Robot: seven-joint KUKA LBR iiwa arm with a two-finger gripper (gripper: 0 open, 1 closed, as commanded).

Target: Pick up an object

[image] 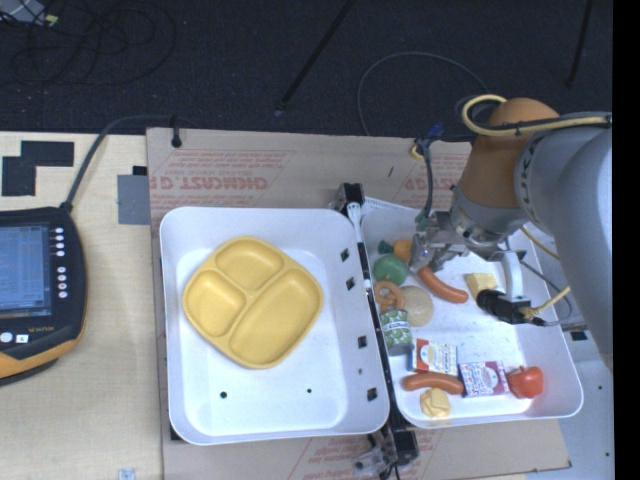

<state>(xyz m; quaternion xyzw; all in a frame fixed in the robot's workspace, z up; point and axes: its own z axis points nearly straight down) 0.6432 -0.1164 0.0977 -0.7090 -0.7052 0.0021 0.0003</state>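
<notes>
White plastic forms the two shallow bins, which are set side by side on a brown cardboard sheet [260,168] on the bench. In the left bin [250,400] a yellow divided plate [252,300] is laid, a little nearer the far-left corner than the near edge.

The grey arm [565,188], with its orange band [495,168], is reached in over the far edge of the right bin [550,343]. The gripper [430,255] is lowered over that bin's far-left corner, just above the upper end of an orange sausage [443,285], which is laid at a slant towards the bin's middle. Whether the gripper is spread or closed cannot be told, and nothing is seen to be gripped.

Along the right bin's left edge a small orange piece [402,250], a green piece [390,267], a ringed doughnut [387,295] and a small tin with a green label [396,334] are lined up from far to near; a pale disc [418,309] is touched by the doughnut's right side. A yellow block [480,283] is placed just right of the sausage. By the near edge a red-and-white carton [435,356], a second carton [480,377], a second sausage [432,382], a yellow lump [435,402] and a red tomato [526,381] are gathered.

At the bench's left edge a control pendant [30,288] is laid.
</notes>
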